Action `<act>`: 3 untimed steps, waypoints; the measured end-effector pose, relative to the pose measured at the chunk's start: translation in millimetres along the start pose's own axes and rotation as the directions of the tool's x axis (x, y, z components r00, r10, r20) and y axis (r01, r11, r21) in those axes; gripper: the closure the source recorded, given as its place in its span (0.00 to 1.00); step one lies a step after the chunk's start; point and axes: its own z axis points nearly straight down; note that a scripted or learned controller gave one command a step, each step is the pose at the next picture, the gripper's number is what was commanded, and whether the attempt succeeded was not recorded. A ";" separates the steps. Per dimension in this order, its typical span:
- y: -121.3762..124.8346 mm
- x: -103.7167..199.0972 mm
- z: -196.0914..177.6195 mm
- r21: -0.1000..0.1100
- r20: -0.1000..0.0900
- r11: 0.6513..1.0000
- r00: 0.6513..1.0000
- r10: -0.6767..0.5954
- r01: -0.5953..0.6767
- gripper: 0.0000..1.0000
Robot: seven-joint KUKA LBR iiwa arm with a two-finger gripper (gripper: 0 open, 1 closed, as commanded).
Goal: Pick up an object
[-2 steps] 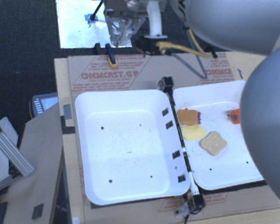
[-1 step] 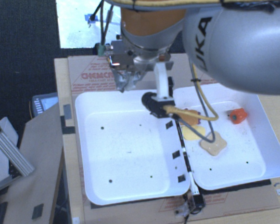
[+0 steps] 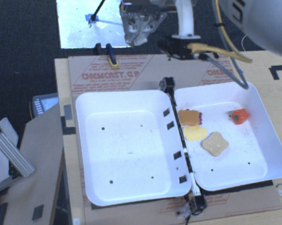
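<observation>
My end effector [image 3: 137, 34] hangs above the worktop's far edge; can't tell its state. The red-orange round toy [image 3: 239, 116] sits in the right white bin [image 3: 272, 148].

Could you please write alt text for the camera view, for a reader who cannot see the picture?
Two shallow white bins sit side by side on a bench; the right bin holds an orange block, a yellow piece, a tan waffle-shaped piece and a small red-orange object. The gripper hangs above the bench's far edge, beyond the left bin.

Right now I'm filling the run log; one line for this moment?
gripper: raised behind bins | right bin: orange piece, yellow piece, tan piece | nothing picked
</observation>
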 end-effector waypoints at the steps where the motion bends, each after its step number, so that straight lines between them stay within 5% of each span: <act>1: 37.2 -0.7 10.7 0.015 0.007 1.000 1.000 0.007 -0.007 1.00; 3: 79.7 -0.9 10.9 0.015 0.007 1.000 1.000 0.008 -0.008 1.00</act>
